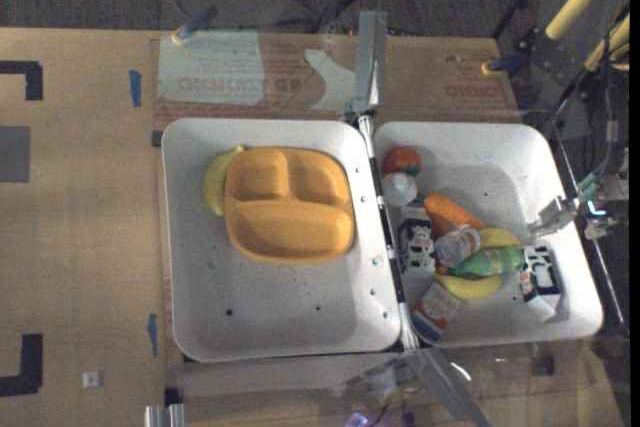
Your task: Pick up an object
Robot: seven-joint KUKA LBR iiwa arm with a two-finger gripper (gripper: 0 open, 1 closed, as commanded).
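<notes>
Small cartons (436,309), bananas (474,286), bottle (458,245) and carrot (452,212) crowded lower right; orange divided tray (290,205) left of centre. Gripper state impossible to tell.

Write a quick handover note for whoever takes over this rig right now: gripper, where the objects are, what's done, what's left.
Gripper: at the right bin's right rim, above the small carton; nothing seen held.
Right bin: tomato, white ball, carrot, cow-print carton, clear bottle, green bottle, banana, all crowded at its left and middle.
Left bin: orange divided plate over a yellow banana.
Done: no pick yet. Left: grasp one object and lift.
</notes>
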